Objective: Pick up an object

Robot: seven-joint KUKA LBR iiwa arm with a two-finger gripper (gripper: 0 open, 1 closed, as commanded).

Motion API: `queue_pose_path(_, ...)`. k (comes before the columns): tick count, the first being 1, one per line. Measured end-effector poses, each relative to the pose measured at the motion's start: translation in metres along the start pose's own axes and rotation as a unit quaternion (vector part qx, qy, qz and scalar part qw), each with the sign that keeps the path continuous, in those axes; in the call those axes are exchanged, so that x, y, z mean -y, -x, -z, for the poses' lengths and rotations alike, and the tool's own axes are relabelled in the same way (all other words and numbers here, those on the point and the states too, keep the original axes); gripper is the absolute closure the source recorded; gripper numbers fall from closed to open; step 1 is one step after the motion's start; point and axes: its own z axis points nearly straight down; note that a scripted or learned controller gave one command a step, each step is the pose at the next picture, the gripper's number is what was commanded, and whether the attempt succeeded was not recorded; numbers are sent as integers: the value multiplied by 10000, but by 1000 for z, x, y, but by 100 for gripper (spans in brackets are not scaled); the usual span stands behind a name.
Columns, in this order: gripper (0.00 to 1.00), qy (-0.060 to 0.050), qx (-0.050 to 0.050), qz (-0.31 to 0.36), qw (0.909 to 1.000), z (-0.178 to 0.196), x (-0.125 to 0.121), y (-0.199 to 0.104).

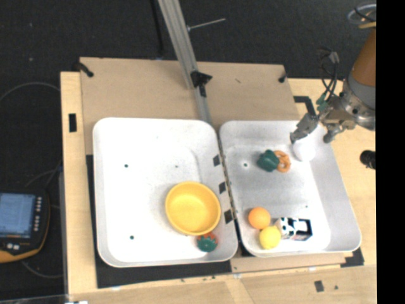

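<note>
Pick not yet made: gripper (304,137) hangs over right bin (335,195) near its upper-right corner, jaws' state can't tell, nothing seen held; nearest obj, green-and-orange toy (273,161), lies just beside; orange ball (258,218), yellow ball (269,237) untouched

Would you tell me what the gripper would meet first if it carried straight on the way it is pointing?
Probably the right bin's floor; the gripper points down-left, and the green toy lies just beyond, though depth is unclear.
</note>
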Motion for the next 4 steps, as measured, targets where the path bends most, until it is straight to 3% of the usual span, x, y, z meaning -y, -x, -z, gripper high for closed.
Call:
queue_pose_path(1,0,0,3,2,10000,0,0,0)
queue_pose_path(4,0,-3,10,-29,10000,-161,-7,7)
